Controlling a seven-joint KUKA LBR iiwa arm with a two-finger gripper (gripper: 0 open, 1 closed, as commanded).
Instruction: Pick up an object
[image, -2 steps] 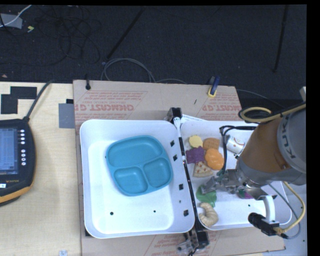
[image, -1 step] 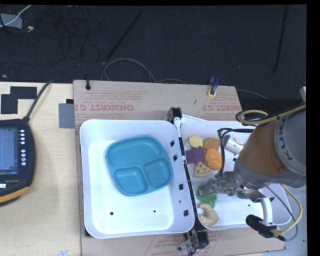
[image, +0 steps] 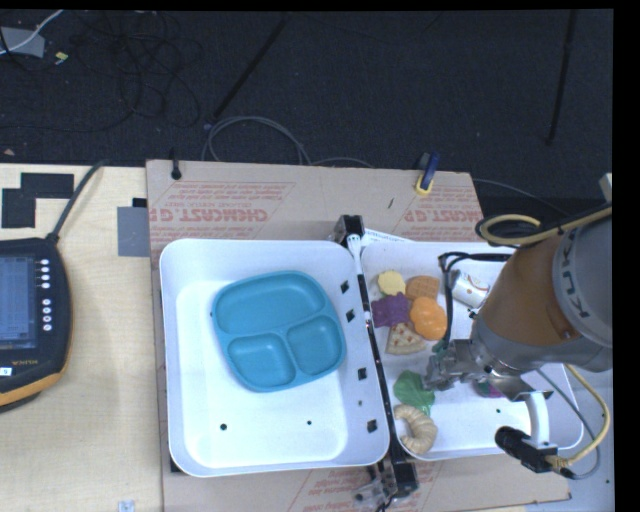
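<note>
The right bin (image: 470, 428) holds several small toy foods: a yellow piece (image: 390, 283), a tan cookie-like piece (image: 422, 287), an orange ball (image: 429, 320), a purple piece (image: 388, 311), a pizza-like wedge (image: 404, 340), a green leafy piece (image: 412, 388) and a beige ringed piece (image: 417, 428). My gripper (image: 443, 368) hangs low over the bin's middle, just right of the green piece and below the orange ball. The arm's bulk covers the bin's right half.
The left bin (image: 190, 400) carries a blue divided plate (image: 278, 329). A black clip divider (image: 362, 330) runs between the bins. A teach pendant (image: 28, 310) lies on the bench at far left. Cables (image: 505, 225) loop behind the right bin.
</note>
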